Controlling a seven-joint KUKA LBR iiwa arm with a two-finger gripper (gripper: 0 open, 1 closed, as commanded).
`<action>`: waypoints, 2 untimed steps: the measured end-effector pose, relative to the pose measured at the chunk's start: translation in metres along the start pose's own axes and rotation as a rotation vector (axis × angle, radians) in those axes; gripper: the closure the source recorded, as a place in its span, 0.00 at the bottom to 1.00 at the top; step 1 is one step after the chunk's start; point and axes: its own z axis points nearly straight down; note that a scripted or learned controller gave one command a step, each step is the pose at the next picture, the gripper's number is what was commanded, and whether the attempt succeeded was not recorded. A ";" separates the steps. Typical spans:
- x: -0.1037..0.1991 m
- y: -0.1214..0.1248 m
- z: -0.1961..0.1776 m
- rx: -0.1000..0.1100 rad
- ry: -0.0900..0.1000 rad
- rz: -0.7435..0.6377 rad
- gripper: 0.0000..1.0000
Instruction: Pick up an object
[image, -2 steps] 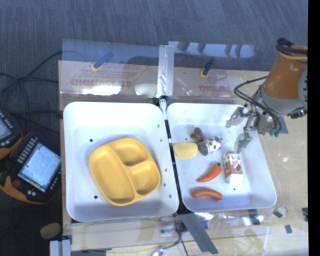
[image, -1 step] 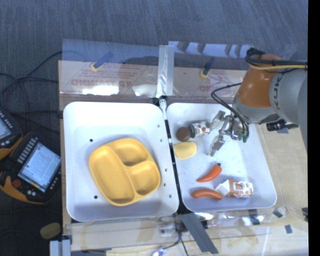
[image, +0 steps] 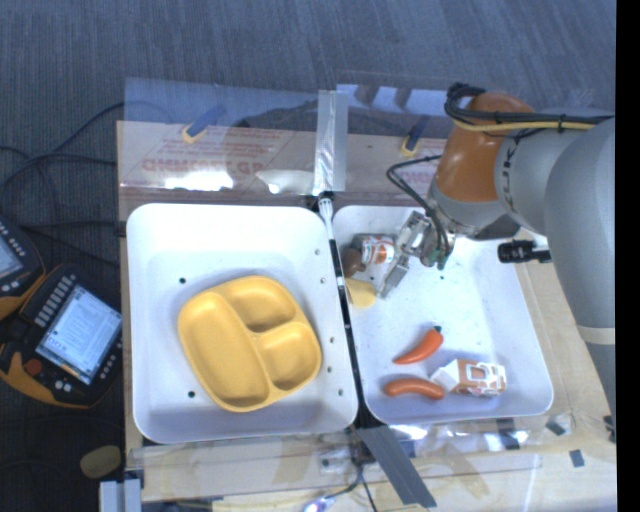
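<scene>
The two-finger gripper (image: 405, 262), fingers spread apart, hangs just beside the small orange-and-white can (image: 372, 252) at the right white bin's (image: 520, 330) far-left corner, nothing lifted yet.

The arm (image: 560, 190) runs off the right edge, and the can (image: 372, 252) beside it is too blurred to identify.

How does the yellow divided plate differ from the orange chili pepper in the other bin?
The yellow plate is broad and split into compartments; the chili pepper is small, slim and pointed. The plate lies in the left bin, the pepper in the right bin, near a sausage. The plate is yellow, the pepper orange with a dark stem. Both lie apart from the pincer.
</scene>
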 end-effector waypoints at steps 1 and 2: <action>-0.002 0.001 -0.010 -0.001 -0.013 -0.003 1.00; 0.053 0.007 -0.093 -0.004 0.000 -0.126 1.00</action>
